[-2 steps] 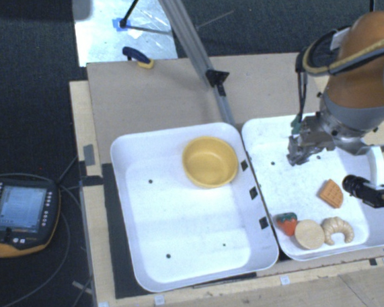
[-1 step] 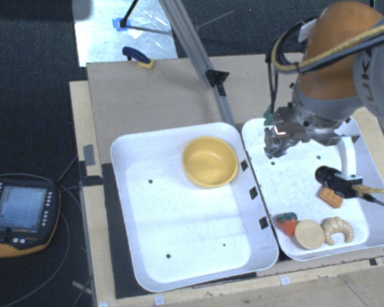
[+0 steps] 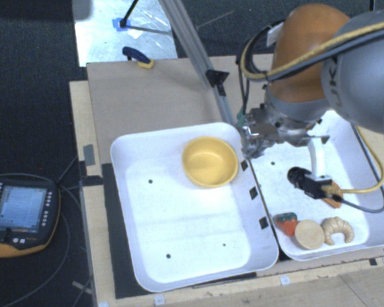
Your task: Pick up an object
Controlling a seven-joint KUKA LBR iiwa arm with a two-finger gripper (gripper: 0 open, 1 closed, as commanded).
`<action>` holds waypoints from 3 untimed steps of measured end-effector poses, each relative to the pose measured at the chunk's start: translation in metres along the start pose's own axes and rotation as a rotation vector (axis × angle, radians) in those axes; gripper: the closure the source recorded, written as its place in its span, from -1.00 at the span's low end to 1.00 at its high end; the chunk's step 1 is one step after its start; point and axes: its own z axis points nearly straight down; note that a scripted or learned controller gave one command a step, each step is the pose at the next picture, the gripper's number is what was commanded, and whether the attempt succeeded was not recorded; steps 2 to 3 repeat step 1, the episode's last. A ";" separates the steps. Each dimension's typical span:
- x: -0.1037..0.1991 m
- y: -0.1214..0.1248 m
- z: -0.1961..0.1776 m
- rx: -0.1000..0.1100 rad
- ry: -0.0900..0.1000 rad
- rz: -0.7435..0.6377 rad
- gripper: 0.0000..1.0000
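A yellow bowl (image 3: 210, 161) sits upright at the back right of the left white bin (image 3: 186, 234). At the front of the right bin (image 3: 355, 167) lie a red and teal object (image 3: 288, 223), a round beige disc (image 3: 308, 234) and a croissant-shaped piece (image 3: 338, 230), close together. My gripper (image 3: 252, 142) hangs low over the back left corner of the right bin, near the divider and just right of the bowl. The wrist's bulk hides the gripper's tip.
A slanted metal pole (image 3: 191, 41) crosses the brown board (image 3: 152, 92) behind the bins and ends near my gripper. On the board's back edge lies a blue and yellow clamp (image 3: 135, 55). A teach pendant (image 3: 15, 213) rests on the floor at far left.
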 end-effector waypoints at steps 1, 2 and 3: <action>0.044 0.018 0.018 0.000 0.000 0.000 1.00; 0.044 0.018 0.018 0.000 0.000 0.000 1.00; 0.044 0.018 0.018 0.000 0.000 0.000 1.00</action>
